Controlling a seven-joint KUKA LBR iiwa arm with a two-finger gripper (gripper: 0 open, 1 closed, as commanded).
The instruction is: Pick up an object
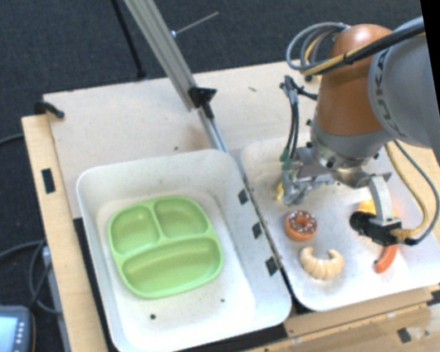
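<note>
In the right bin lie a brown donut with pink sprinkles, a beige croissant and an orange-red carrot-like piece. A small orange and yellow item is partly hidden behind a black part of the wrist. My gripper hangs over the upper left of this bin, just above the donut. A bit of yellow shows at its left side. The arm's grey and orange body covers the back of the bin.
A green three-compartment plate sits in the left bin. A slanted metal post rises behind the bins. Cables loop around the wrist. A grey device lies off the bench at the lower left.
</note>
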